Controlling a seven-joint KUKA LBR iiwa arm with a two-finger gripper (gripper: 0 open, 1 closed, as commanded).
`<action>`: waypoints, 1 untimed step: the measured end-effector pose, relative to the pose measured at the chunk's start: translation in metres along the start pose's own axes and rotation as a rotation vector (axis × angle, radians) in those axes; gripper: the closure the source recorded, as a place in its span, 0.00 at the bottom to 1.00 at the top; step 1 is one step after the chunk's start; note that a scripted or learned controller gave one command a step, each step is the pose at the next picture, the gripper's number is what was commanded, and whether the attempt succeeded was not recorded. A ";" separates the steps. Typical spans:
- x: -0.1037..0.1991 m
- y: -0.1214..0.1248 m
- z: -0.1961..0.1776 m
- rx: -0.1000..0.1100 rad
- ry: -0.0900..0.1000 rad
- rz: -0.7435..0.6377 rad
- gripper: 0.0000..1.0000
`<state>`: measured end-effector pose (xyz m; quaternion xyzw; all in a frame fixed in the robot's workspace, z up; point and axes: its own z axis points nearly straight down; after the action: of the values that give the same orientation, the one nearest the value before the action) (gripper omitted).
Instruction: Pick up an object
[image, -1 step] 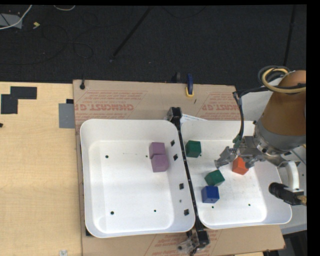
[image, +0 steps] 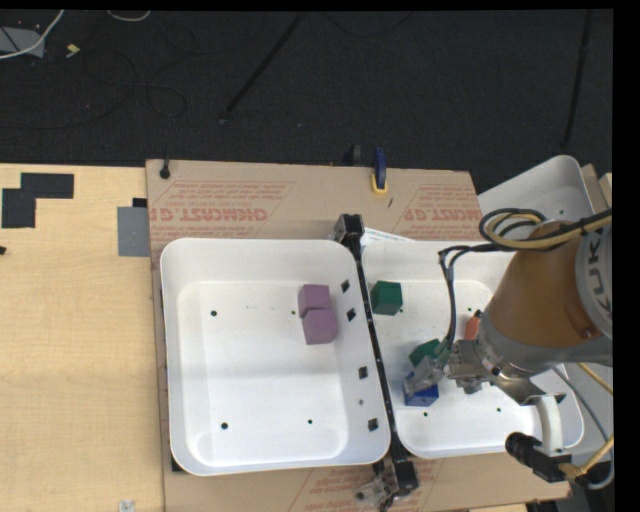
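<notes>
Blue block (image: 421, 394) lies in the right bin (image: 470, 445), touching the gripper (image: 432, 372) from just below. We cannot tell whether it sits between them, nor their spread.

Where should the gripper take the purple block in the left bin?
Probably from straight above, across its two long side faces. The purple rectangular block lies flat, alone near the left white bin's middle, long axis running roughly up-down in view, well clear of the walls, so both long sides are open.
</notes>
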<state>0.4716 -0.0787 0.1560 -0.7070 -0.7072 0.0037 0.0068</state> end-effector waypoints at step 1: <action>-0.003 0.003 -0.014 -0.008 -0.003 0.006 1.00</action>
<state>0.4748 -0.0815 0.1695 -0.7092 -0.7050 0.0016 0.0029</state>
